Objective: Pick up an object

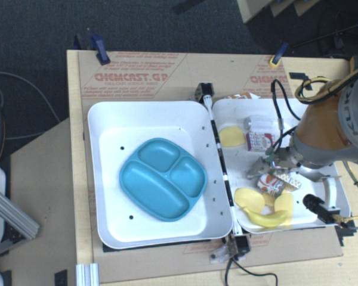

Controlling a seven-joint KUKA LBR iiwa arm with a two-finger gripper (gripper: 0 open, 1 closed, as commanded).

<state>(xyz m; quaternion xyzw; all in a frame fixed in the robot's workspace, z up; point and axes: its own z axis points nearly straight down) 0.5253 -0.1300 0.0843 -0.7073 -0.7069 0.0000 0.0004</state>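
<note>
Several items crowd the right bin (340,186): banana (264,210), yellow disc (231,136), red-and-white packet (260,140), crinkled wrapper (273,182). Gripper (268,164) hangs over the wrapper; its state cannot be told. Wrapper judged light, soft, slippery; best pinched at a raised fold. Left bin (101,159) holds a blue divided plate (161,179).

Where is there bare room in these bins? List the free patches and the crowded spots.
Left bin: bare white floor rings the blue divided plate, widest along the far wall. Right bin: crowded, with the yellow disc, the red-and-white packet, the banana and the gripper down among them.
</note>
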